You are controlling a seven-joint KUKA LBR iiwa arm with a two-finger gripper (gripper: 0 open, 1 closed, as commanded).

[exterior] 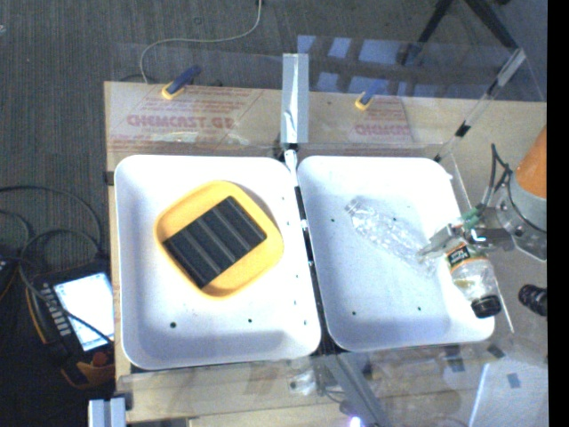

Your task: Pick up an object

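Bottle (471,276), clear with a dark cap and label, stands at the right bin's (356,327) four o'clock edge, touching the gripper (458,238); whether the jaws are apart or clamped, I cannot tell. A crumpled clear bottle (384,231) lies at its ten o'clock. The left bin (142,327) holds a yellow dish (220,238).

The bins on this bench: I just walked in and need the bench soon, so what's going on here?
A robot arm reaches in from the right over the right bin. Its tool sits by that bin's right wall, next to a small clear bottle with a dark cap and a crumpled clear plastic bottle. I can't tell whether it grips anything. The left bin holds a yellow object with a black ribbed top, untouched.
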